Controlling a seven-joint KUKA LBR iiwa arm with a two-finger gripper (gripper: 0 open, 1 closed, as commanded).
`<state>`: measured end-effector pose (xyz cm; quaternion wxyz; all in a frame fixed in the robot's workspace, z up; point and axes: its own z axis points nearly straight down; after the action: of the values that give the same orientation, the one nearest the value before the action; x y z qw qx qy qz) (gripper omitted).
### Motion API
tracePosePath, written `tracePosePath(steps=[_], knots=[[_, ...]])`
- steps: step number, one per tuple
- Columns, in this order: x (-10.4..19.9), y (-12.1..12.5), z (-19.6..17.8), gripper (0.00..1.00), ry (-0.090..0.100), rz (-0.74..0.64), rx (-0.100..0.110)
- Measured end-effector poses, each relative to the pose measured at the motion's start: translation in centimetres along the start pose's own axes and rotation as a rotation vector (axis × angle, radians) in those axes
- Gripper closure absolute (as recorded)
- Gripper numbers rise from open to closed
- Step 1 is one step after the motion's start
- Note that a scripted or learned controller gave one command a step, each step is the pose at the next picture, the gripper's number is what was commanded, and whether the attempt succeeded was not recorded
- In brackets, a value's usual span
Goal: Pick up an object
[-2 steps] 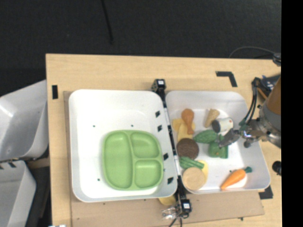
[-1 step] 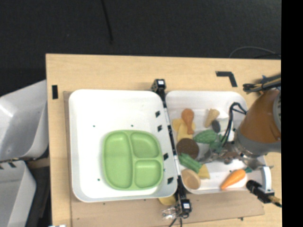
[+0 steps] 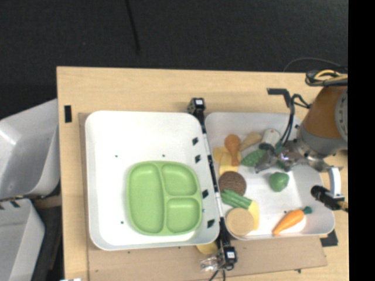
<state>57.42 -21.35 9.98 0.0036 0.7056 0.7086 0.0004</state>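
Progress looks slight: our gripper (image 3: pixel 270 158) hovers low at twelve o'clock of the right bin (image 3: pixel 313 230), by a green toy (image 3: pixel 255 157). Whether it grips anything, we cannot tell; lifting remains.

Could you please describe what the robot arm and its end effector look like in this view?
The arm shows an orange-brown band above a grey wrist segment. Thin black cables loop beside it. The end effector is a small dark, metallic assembly with a faint purple glint.
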Motion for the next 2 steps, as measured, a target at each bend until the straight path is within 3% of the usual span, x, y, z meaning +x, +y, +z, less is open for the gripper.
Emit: tracePosePath(steps=[1,2], knots=[[0.09,-8.95,-0.71,0.00,0.006,0.008,0.015],[0.03,-8.53,-1.47,1.00,0.005,0.009,0.010]])
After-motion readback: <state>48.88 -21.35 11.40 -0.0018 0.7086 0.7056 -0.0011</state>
